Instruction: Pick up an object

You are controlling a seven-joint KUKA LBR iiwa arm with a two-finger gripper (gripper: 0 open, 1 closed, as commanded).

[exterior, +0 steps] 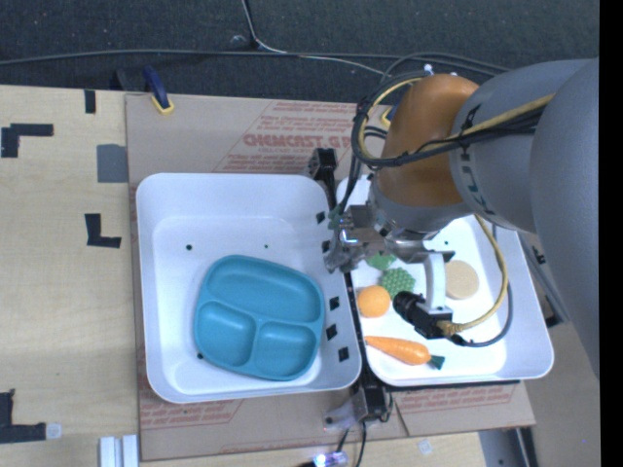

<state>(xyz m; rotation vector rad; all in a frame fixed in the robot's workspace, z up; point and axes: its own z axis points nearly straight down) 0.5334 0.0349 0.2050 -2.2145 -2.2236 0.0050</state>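
Beside fingers (362, 253): orange ball (374, 302).

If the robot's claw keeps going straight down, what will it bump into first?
Probably the green toy. The claw hangs over the right bin, and the green toy sits just below it, next to the orange ball. From this slanted view, depth is hard to judge, so it might hit the bin's floor instead.
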